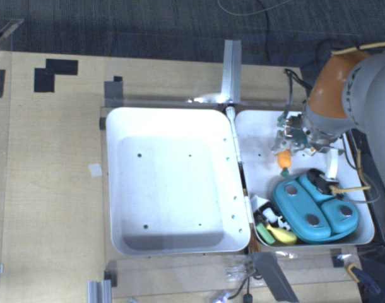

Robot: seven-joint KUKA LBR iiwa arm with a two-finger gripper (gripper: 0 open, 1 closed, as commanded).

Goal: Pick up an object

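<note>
My gripper [293, 145] hangs by the small orange ball [284, 160], which looks light and slippery; finger gap unclear.

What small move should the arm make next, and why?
Probably lower the gripper a little toward the orange ball. The gripper hangs just above it in the right bin, and the ball lies apart from the blue toy, so it looks easiest to reach.

No text, label, brand, number or sign can be read anywhere: the black blocks [53, 73] on the bench [47, 188] are plain shapes, bearing no legible lettering at all
</note>
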